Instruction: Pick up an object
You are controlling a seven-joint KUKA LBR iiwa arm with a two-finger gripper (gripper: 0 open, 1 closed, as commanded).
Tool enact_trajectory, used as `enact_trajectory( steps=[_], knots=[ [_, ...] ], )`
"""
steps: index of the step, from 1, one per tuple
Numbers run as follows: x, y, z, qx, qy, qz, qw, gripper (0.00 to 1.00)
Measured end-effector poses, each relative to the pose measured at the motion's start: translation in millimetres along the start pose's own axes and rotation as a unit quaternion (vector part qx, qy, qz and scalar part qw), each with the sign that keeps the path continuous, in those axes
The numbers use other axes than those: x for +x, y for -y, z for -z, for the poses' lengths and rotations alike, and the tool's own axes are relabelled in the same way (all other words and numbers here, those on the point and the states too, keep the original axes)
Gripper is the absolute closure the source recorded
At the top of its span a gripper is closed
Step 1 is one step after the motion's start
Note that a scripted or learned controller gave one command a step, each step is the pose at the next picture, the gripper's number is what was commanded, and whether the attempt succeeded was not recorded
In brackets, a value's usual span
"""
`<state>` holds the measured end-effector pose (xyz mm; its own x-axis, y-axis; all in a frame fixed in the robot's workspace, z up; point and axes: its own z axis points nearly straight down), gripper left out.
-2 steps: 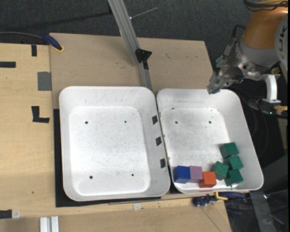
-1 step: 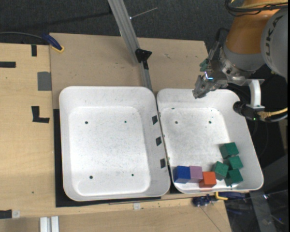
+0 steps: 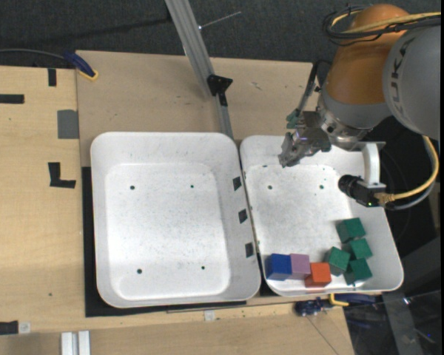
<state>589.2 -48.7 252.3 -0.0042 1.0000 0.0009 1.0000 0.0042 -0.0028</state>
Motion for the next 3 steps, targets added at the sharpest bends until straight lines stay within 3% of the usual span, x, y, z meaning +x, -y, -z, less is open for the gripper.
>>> enact_trajectory(
  steps=[2, 3],
  knots=[
    [100, 45, 3, 0.0, 0.0, 0.001, 1.0, 1.0],
    [135, 64, -14, 0.001, 0.0, 0.0, 1.0, 1.0]
  ],
)
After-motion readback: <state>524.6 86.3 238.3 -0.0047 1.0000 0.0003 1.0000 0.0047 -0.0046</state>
